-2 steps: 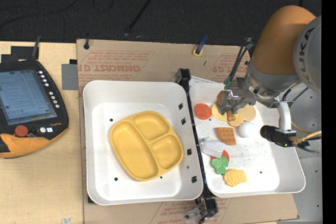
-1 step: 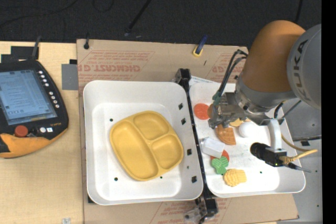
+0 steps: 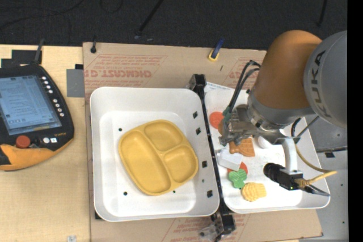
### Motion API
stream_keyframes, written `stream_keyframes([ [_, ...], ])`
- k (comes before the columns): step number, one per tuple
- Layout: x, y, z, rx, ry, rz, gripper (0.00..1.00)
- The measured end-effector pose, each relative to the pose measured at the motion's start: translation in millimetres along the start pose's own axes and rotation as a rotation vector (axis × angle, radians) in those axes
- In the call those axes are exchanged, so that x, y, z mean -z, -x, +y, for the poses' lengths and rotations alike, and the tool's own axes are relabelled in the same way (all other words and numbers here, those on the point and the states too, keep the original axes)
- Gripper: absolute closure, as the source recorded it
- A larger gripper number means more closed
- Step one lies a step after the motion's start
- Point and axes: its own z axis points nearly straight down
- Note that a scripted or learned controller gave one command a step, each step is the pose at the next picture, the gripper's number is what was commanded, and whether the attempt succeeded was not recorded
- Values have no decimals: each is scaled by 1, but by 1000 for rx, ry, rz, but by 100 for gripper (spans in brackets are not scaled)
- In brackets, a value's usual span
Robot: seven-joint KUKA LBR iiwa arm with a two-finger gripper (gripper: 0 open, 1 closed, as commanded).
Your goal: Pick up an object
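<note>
Gripper [image 3: 232, 132] sits low over the middle of the right bin [image 3: 317, 201]; can't tell its grip state. Orange piece [image 3: 246, 149] lies mid-bin, partly under it. Risk: an off-centre close nudges it away or snags the white piece [image 3: 228, 161], also mid-bin.

One fixed camera above the desk [image 3: 48, 195] looks down at a slant, fairly near; the arm [image 3: 295, 73] enters right of the left bin [image 3: 105, 150].

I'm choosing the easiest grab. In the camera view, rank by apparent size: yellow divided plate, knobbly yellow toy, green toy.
1. yellow divided plate, by far.
2. knobbly yellow toy and green toy: too alike to rank.
</note>
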Motion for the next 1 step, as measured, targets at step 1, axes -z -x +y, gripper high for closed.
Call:
stream_keyframes([
  [1,-1,-1,5,-1,2,-1,100],
])
